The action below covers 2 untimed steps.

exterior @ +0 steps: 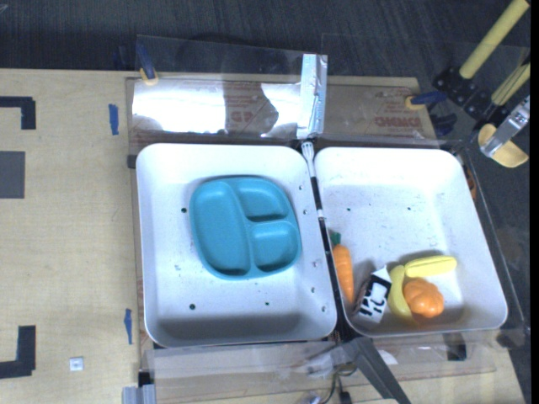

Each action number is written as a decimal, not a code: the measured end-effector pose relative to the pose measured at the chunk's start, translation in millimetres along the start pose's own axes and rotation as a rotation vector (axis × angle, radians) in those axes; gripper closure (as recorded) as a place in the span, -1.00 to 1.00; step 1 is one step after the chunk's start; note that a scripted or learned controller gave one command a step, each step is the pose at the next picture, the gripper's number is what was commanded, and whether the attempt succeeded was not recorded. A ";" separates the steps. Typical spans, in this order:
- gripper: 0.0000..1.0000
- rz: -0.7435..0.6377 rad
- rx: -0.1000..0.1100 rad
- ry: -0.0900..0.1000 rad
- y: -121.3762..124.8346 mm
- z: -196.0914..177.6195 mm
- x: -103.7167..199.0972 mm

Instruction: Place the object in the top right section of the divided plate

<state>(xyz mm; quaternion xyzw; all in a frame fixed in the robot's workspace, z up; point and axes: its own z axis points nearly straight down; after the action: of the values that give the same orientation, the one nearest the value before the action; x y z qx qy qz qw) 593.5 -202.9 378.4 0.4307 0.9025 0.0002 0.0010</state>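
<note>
Blue plate [246, 225] lying in the left bin [160, 301], its three sections bare, the top right one being the smaller compartment nearest the divider between the bins. Candidate objects lie right of the plate in the right bin [396, 183]: a carrot [344, 273] just past the divider, then a black-and-white block [374, 297] touching a yellow-and-orange toy [419, 289]. The gripper [505, 137] is well right of the plate, whether apart or together cannot be told; judged pre-grasp, next move: descend on one object
</note>
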 end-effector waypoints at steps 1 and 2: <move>1.00 -0.232 -0.004 -0.009 -9.9 -59.8 -18.7; 1.00 -0.152 -0.001 -0.001 -4.0 -58.7 27.8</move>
<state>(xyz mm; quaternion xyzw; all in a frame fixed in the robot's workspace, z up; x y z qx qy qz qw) 572.8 -183.7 437.0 0.3608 0.9327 0.0005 0.0018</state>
